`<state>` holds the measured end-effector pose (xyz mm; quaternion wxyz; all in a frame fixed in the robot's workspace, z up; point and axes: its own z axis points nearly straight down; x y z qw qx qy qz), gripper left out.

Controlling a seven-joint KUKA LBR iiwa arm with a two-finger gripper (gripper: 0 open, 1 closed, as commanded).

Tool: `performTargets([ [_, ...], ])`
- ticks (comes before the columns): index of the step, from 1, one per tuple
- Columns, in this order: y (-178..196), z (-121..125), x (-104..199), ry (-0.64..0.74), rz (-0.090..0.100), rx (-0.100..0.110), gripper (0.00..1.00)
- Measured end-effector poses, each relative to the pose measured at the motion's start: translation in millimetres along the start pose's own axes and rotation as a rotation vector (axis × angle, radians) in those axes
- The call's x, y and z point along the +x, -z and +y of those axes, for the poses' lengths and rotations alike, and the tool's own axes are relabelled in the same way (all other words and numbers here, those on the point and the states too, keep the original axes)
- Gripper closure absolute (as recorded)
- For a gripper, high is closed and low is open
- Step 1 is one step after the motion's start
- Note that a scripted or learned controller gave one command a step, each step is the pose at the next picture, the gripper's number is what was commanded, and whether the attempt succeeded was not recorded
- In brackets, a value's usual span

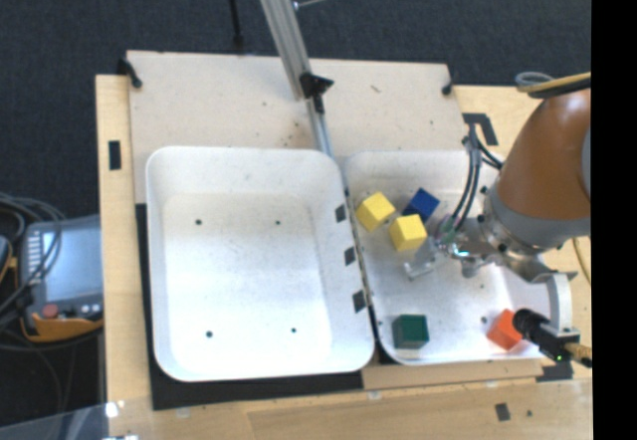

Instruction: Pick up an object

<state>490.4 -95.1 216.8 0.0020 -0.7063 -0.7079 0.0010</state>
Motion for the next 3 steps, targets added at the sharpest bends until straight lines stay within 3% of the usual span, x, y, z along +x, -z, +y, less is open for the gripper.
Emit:
performTargets([
  [1,2,1,0,-0.005,-0.001,-0.006,0.0],
  [3,-113,-3,-1,-0.005,-0.002,0.002,0.0],
])
